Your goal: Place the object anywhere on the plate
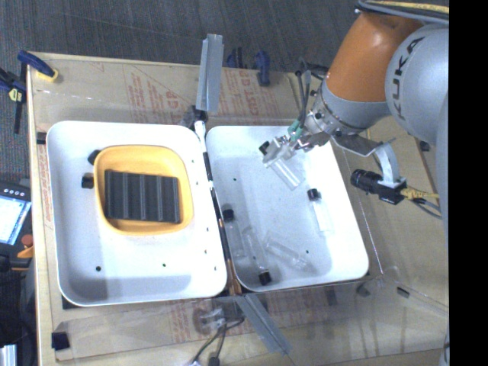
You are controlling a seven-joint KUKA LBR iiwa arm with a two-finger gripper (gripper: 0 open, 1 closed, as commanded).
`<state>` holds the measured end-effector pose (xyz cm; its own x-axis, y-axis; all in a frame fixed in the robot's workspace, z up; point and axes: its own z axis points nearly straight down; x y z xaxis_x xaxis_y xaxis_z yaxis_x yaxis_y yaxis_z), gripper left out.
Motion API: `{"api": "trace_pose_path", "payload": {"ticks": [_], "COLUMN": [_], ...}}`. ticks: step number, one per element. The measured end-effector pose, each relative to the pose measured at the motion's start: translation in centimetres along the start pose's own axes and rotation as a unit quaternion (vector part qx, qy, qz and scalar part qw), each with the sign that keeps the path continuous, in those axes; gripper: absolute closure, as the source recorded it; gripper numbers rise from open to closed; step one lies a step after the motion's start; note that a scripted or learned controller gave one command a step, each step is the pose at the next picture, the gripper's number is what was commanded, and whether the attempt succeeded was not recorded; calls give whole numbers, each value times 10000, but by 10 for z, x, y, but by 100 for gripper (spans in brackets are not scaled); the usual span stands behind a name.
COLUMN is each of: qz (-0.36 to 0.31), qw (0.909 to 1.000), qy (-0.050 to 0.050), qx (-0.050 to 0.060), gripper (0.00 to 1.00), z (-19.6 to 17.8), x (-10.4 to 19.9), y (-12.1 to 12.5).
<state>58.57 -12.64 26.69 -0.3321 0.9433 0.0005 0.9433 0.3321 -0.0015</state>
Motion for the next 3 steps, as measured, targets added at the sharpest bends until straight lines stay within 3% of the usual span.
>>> {"api": "trace_pose_path", "payload": {"ticks": [1,2,3], "qz": [-670,-1605,-1603], "qw": [9978,9870,9871], "qy": [6,-7,-8], "qx": [15,-7,-7], "gripper": [100,100,0], "z": [72,75,75], "x": [42,95,95], "y": [20,54,53]}}
